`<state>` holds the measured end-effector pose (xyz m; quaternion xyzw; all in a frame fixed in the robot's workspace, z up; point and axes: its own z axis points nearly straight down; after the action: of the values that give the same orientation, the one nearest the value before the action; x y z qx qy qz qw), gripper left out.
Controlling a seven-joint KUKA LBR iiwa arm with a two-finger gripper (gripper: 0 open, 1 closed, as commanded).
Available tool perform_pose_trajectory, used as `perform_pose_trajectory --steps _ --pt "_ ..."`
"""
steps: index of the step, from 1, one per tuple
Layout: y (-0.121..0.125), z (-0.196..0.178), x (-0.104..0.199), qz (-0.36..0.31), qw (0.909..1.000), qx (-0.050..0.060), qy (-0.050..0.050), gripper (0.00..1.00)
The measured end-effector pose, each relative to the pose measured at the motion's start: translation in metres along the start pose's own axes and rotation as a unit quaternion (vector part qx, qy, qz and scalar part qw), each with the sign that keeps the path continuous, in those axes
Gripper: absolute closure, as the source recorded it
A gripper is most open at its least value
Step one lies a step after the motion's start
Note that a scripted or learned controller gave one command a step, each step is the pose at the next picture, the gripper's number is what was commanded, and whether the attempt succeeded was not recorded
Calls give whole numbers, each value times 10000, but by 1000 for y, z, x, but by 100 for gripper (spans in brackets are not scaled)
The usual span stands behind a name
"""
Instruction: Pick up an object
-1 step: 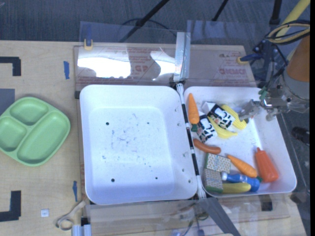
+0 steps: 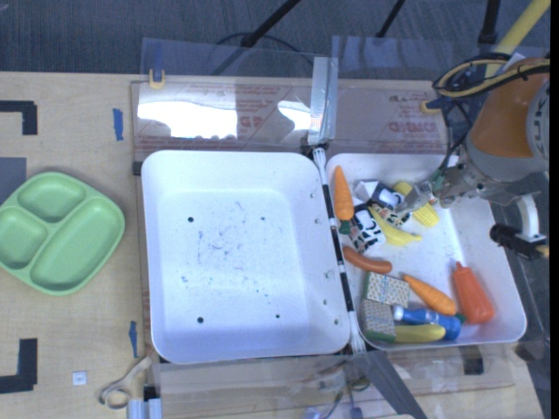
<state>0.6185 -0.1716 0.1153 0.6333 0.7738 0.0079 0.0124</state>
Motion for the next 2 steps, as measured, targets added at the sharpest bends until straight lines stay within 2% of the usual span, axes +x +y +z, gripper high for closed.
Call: perform_pose_trajectory --steps 1,2 --pt "11 9 -24 -1065 9942 91 75 0" --pt "26 9 -47 -1534 9882 6 2 0"
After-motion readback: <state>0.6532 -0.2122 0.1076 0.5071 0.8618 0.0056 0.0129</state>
